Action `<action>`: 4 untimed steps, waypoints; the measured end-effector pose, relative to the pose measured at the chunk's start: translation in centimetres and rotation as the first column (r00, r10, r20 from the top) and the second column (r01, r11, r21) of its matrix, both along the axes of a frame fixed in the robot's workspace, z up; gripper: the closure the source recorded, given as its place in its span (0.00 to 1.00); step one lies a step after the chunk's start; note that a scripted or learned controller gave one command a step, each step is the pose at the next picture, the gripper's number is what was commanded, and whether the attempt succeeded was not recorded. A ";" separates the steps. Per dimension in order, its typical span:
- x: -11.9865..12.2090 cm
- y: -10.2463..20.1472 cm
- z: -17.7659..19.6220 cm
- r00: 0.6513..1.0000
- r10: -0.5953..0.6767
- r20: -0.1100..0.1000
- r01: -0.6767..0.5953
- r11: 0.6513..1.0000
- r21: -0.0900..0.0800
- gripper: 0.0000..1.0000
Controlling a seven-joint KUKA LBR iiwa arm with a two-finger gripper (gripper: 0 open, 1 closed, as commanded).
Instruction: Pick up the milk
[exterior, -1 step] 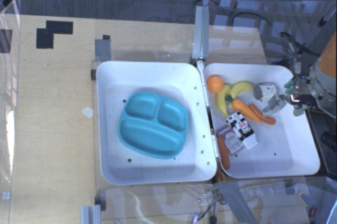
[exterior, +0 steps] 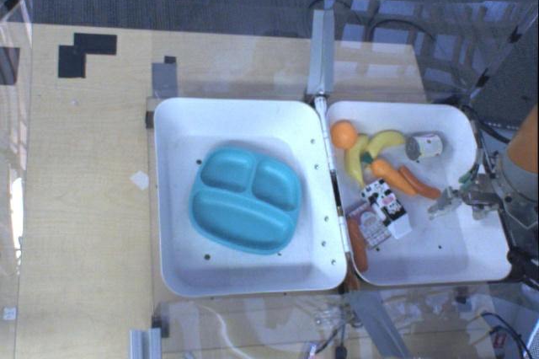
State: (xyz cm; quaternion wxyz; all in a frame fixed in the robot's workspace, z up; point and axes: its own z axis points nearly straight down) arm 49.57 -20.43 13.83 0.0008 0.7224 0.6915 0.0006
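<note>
- Camera view: the wooden surface (exterior: 93,180) carries 2 shallow white bins side by side, the left bin (exterior: 168,206) at 9 o'clock of the right bin (exterior: 472,256).
- The left bin holds a blue divided plate (exterior: 246,199) with 3 compartments, lying flat near the bin's middle.
- The milk (exterior: 386,206), a small white carton with dark print, lies tilted in the right bin, toward the bin's 8 o'clock area.
- Just at 7 o'clock of the milk sits a reddish packet (exterior: 365,227), touching or overlapping it; a thin red stick-like item (exterior: 358,250) lies beside the bin's left wall.
- At 12 o'clock of the milk lie a carrot (exterior: 396,178), a yellow banana (exterior: 370,151) and an orange (exterior: 343,134), bunched close together.
- A small grey can (exterior: 424,147) lies on its side at 1 o'clock of the milk.
- The end effector (exterior: 459,199) hangs over the right bin at 3 o'clock of the milk, apart from it, with nothing between its fingers; whether they are spread or closed cannot be told.
- The arm's orange band (exterior: 526,138) shows at the frame's 3 o'clock edge.
</note>
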 end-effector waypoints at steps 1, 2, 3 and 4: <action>0.2 0.0 1.2 1.000 0.003 0.007 -0.003 1.000 -0.002 1.00; 4.0 2.1 15.4 0.998 -0.061 0.006 0.061 0.998 -0.002 1.00; -0.8 4.0 14.4 0.973 -0.230 0.002 0.230 0.973 0.000 1.00; 6.2 1.6 29.9 0.964 -0.267 0.006 0.267 0.964 0.000 1.00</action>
